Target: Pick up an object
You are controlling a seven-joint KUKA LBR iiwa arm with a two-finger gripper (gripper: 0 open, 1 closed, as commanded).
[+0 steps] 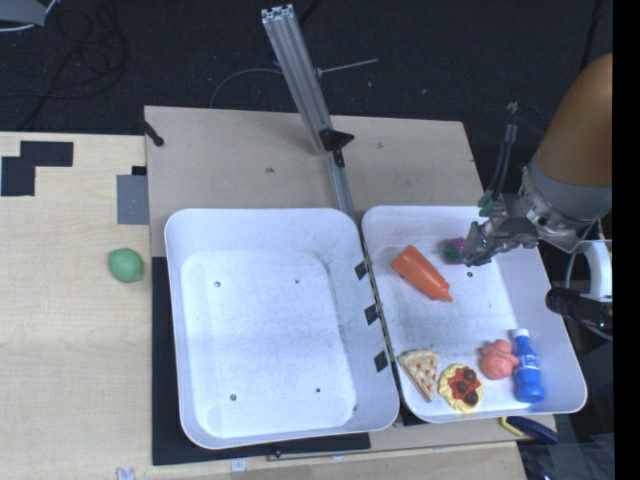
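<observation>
The counter carries two shallow white bins side by side. The left bin takes up the view's middle. The right bin, touching it at 3 o'clock, holds all the small things. The grey arm, with its orange band, reaches in from 3 o'clock and hangs over that bin's upper part. Its end effector is low at the bin's 12 o'clock, just beside a small green and purple object; whether it is spread or pressed together cannot be told.

An orange carrot-like toy lies tilted near the bin's centre. Along the bin's 6 o'clock edge sit a pizza slice, a round yellow and red toy, a pink lump and a blue bottle. A green ball rests on the counter at 9 o'clock, well apart from the bins.
</observation>
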